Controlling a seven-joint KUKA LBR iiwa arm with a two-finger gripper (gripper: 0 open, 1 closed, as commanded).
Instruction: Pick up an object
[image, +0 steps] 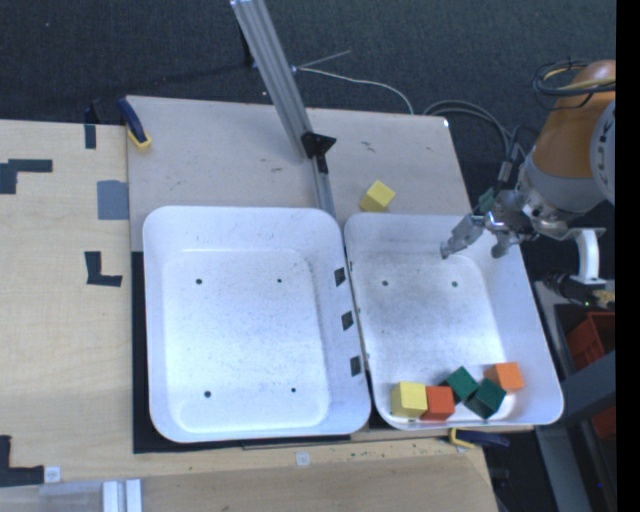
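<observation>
Blocks clustered at near edge of right bin (520, 300): yellow block (408, 398), orange-red block (439, 402), two dark green blocks (474, 390), orange block (508, 376), touching or just beside each other; one more yellow block (378, 196) on table (220, 150) behind bins; fingers (458, 239) over far right corner of right bin, spread, nothing between; left bin (160, 300) beside.
</observation>
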